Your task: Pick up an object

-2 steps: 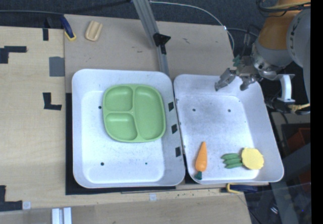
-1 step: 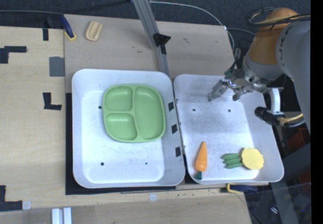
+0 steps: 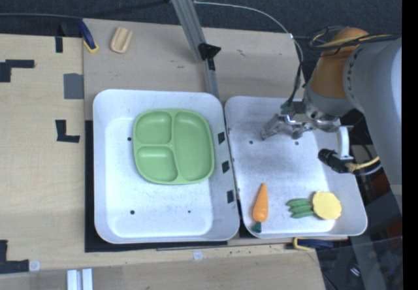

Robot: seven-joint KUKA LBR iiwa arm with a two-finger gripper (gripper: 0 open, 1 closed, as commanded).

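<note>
Toward the front edge of the right white bin (image 3: 248,164) lie an orange toy carrot (image 3: 260,201), a green bean pod (image 3: 300,207) and a yellow ruffled disc (image 3: 326,205), all untouched. Near that bin's back edge, well apart from them, the gripper (image 3: 277,128) hovers, fingers spread, holding nothing. Judging by this, the approach is in hand; next it must travel forward and descend.

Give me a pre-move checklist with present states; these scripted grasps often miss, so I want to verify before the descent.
1. Targets in right bin: toy carrot, green pea pods, yellow piece: ok.
2. Tool over a target: not ok, it is over bare floor near the far end.
3. Tool free of load: ok, nothing between its fingers.
4. Carrot apart from pea pods: ok.
5. Pea pods apart from yellow piece: not ok, touching.
</note>
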